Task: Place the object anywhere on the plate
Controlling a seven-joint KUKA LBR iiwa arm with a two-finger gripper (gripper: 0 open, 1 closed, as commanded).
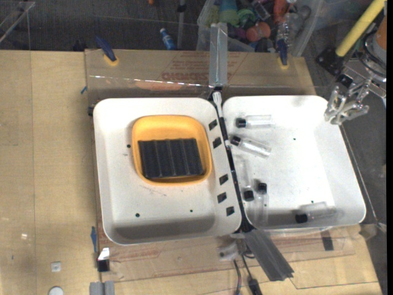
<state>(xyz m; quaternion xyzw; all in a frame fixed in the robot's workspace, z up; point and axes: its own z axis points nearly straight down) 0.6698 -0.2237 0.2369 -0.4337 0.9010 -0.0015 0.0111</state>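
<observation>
Here, my gripper [345, 105] hangs at the upper right edge of the right bin [319, 165]; whether it is open or shut I cannot tell, and nothing shows in its grasp. The task's things, four clear vials with dark caps, lie in that bin: one [253, 121] near the divider [226, 165] at the top, a second [250, 145] just below it, a third [255, 191] close against the divider lower down, a fourth [314, 213] by the bin's bottom wall. The orange plate [171, 126], bearing a dark ribbed block [170, 158], sits in the left bin [116, 165], across the divider from them all.

The risk, as I judge it: round, clear vials may roll or slip from a grip, and those hugging the divider or wall leave little room beside them. The middle of the right bin offers the freest approach. Any carry must rise over the divider, and the plate's bare rim is narrow around the block.
</observation>
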